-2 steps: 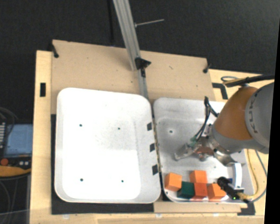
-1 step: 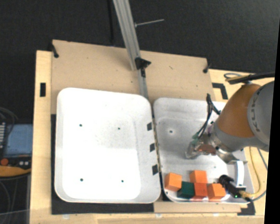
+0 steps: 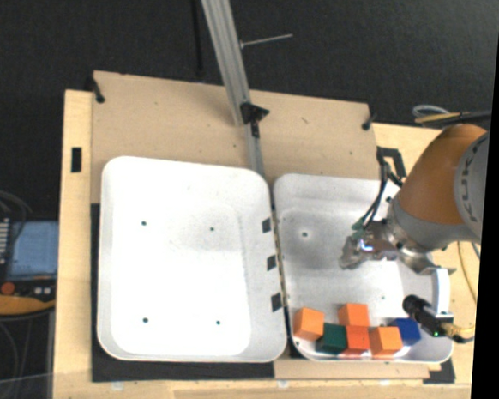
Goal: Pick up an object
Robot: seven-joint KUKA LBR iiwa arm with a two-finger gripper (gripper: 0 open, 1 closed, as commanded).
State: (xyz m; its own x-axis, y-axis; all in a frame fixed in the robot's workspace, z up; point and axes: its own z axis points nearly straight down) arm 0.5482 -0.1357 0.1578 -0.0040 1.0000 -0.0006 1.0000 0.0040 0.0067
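Several small blocks lie along the near edge of the right bin (image 3: 318, 208): an orange block (image 3: 310, 322), a dark green block (image 3: 334, 339), an orange block (image 3: 354, 315) with another orange one (image 3: 358, 337) just in front, an orange block (image 3: 385, 340) and a blue block (image 3: 408, 331). My gripper (image 3: 354, 252) hangs over the middle of the right bin, above and behind the blocks, apart from them. Nothing shows between its fingers.
The left bin (image 3: 185, 258) sits beside the right one, with black clips (image 3: 272, 261) along the shared edge. A slanted metal rail (image 3: 231, 55) rises from the back. The arm's orange band (image 3: 436, 179) overhangs the right bin's right side.
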